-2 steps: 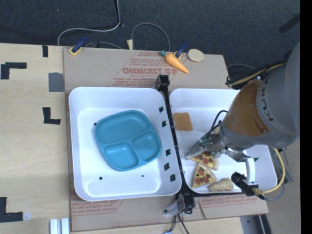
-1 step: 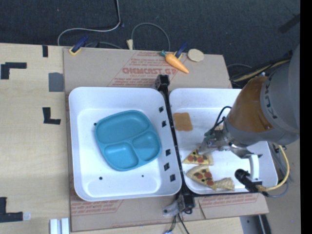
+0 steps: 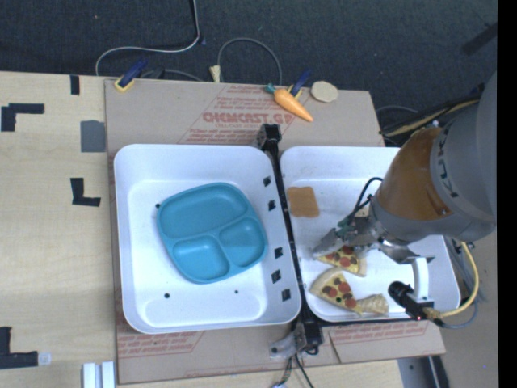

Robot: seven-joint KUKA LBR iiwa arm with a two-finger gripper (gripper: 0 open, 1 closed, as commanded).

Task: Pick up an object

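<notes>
Overhead, the worktop (image 3: 48, 241) is pale wood with black tape marks, and a cardboard sheet (image 3: 234, 115) lies on it beneath two white bins. Dark carpet (image 3: 323, 23) runs along the far side, with thin cables (image 3: 194, 23) looping over it. The left bin (image 3: 133, 217) holds a blue divided tray (image 3: 212, 231). The right bin (image 3: 339, 164) holds a brown square piece (image 3: 304, 202) near its left wall and two pizza slices: one (image 3: 343, 257) just under the gripper (image 3: 339, 237), the other (image 3: 347, 292) nearer the front wall. The arm (image 3: 436, 184) reaches in from the right, its orange band over the right bin, and the gripper sits low, just above or touching the upper pizza slice; whether it is open or closed cannot be told. On the cardboard beyond the bins lie a toy carrot (image 3: 292, 104) and a tan disc (image 3: 325, 92), near each other.
</notes>
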